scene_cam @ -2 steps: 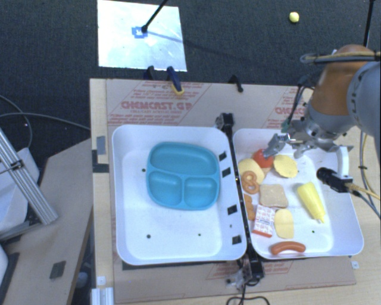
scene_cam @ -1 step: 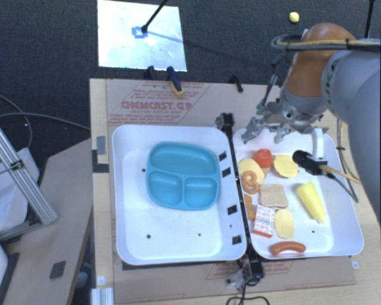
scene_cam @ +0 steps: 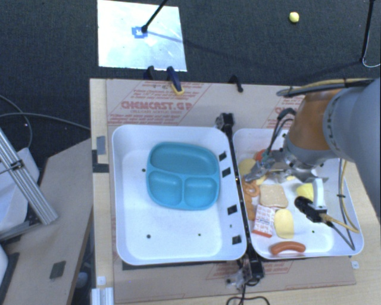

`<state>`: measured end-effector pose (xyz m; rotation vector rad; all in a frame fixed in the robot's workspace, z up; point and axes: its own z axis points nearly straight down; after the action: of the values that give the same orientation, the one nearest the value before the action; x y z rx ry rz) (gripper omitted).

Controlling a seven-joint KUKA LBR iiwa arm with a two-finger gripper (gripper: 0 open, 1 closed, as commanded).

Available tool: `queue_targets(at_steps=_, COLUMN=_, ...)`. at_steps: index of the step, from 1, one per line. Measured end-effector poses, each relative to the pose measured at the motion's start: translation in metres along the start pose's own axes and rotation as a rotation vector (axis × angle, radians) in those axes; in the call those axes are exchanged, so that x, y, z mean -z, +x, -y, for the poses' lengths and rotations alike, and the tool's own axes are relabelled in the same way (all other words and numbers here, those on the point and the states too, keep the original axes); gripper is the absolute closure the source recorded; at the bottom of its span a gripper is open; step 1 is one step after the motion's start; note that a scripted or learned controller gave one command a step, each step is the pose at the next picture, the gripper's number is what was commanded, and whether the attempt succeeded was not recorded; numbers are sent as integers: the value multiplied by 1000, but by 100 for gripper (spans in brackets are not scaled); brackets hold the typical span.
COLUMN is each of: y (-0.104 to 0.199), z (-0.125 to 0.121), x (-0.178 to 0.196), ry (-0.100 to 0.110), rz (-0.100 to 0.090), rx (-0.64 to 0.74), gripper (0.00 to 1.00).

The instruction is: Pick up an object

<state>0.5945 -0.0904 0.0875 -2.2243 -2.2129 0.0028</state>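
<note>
The right bin point(scene_cam: 342, 235) holds several toy foods. A slice of bread point(scene_cam: 274, 195) lies in its middle, with a yellow oval piece point(scene_cam: 284, 222) and a red-and-white packet point(scene_cam: 264, 220) in front of it. A sausage point(scene_cam: 288, 247) lies by the front wall. An orange ring point(scene_cam: 250, 191) and a pale yellow piece point(scene_cam: 246, 166) sit by the left wall. My gripper point(scene_cam: 257, 171) hangs low over the bin's left part, just above the ring and the bread. A red piece point(scene_cam: 260, 155) shows behind it, and a yellow piece point(scene_cam: 305, 191) lies to its right.
The left bin point(scene_cam: 134, 238) holds a blue divided tray point(scene_cam: 182, 176). A black clipped divider point(scene_cam: 233, 184) runs between the bins. My arm covers the right bin's back right part. A small yellow ball point(scene_cam: 293, 17) lies on the dark floor beyond the bench.
</note>
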Motion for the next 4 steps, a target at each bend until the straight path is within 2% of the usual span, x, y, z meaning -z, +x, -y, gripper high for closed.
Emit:
queue_targets(at_steps=1, y=-15, z=83, x=8, ry=2, rz=1, rx=1, gripper=0)
queue_targets(at_steps=2, y=-44, z=3, x=27, ry=-15, rz=5, rx=10, gripper=0)
queue_targets(at_steps=3, y=-19, z=-57, x=-3, ry=-2, rz=3, rx=9, gripper=0)
queue_targets(at_steps=4, y=-17, z=-59, x=12, ry=-13, rz=2, rx=12, gripper=100)
